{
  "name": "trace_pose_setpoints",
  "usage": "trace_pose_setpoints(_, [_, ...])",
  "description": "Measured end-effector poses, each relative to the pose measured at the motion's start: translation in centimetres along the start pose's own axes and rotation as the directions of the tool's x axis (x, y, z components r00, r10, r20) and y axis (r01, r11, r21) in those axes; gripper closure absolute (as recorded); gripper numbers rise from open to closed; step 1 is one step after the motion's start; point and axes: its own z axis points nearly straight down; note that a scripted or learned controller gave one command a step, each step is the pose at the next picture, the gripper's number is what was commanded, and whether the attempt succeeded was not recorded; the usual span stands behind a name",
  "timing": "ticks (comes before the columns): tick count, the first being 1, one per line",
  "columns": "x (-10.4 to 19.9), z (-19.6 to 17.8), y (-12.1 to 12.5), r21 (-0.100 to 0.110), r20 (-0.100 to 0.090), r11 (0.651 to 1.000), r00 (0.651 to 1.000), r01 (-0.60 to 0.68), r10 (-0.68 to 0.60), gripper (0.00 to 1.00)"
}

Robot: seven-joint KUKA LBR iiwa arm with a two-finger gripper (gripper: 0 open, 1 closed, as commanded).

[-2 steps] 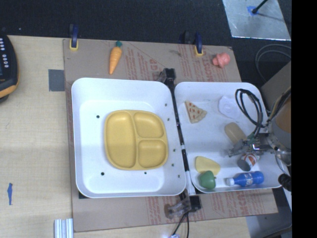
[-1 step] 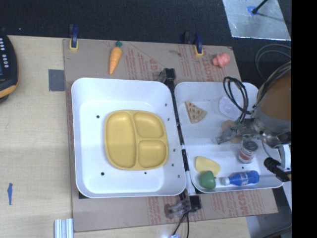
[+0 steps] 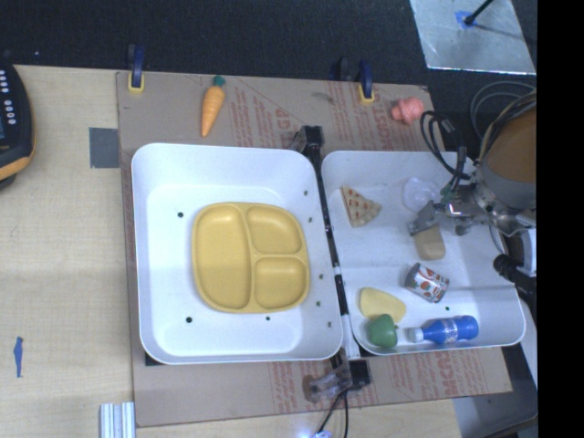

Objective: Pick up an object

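Arm reaches in from the right, wrist low over the right bin [image 3: 511,336], gripper [image 3: 431,229] pointing down at a tan block [image 3: 429,245]; grip state — cannot tell

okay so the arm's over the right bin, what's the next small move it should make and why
Probably a short descent straight down. The pincer sits right over the tan block in the right bin, with the small can lying apart below it in the view, so the block looks like the nearest target.
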Motion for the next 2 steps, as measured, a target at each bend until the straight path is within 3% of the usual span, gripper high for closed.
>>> trace_pose_setpoints(1, [6.1,0.1,-6.4,0.014,-0.007,1.0,1.0,-0.001,0.001,0.0])
trace_pose_setpoints(2, [1.9,0.1,-9.7,0.01,-0.003,1.0,1.0,-0.008,0.008,0.0])
